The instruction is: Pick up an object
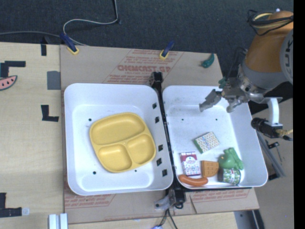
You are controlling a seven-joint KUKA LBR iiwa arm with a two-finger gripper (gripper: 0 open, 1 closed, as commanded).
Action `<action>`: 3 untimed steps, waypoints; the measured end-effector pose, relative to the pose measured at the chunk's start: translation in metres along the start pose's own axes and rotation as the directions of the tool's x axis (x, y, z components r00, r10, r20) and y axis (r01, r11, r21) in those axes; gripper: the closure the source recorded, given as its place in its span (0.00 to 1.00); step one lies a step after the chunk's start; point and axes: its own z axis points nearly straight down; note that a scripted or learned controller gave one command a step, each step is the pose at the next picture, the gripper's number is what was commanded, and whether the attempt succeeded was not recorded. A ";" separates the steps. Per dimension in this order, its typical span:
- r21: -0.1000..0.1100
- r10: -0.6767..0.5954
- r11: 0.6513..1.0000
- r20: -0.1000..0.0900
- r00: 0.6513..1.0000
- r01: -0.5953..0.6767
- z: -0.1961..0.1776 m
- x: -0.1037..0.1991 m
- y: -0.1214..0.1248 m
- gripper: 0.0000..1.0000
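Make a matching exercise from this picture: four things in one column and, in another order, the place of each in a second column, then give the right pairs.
Things
1. yellow divided plate
2. end effector
3. green toy
4. patterned square card

Places
A. over the upper part of the right bin
B. alone in the left bin
C. in the lower right corner of the right bin
D. near the middle of the right bin, above the small red box

Pairs: 1-B, 2-A, 3-C, 4-D
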 end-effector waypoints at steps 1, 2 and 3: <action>-0.006 0.002 1.000 0.000 1.000 -0.002 0.147 0.001 -0.083 0.00; -0.005 0.001 1.000 0.002 1.000 -0.001 0.156 0.027 -0.057 0.00; -0.006 0.003 1.000 0.004 1.000 -0.003 0.147 0.026 -0.057 1.00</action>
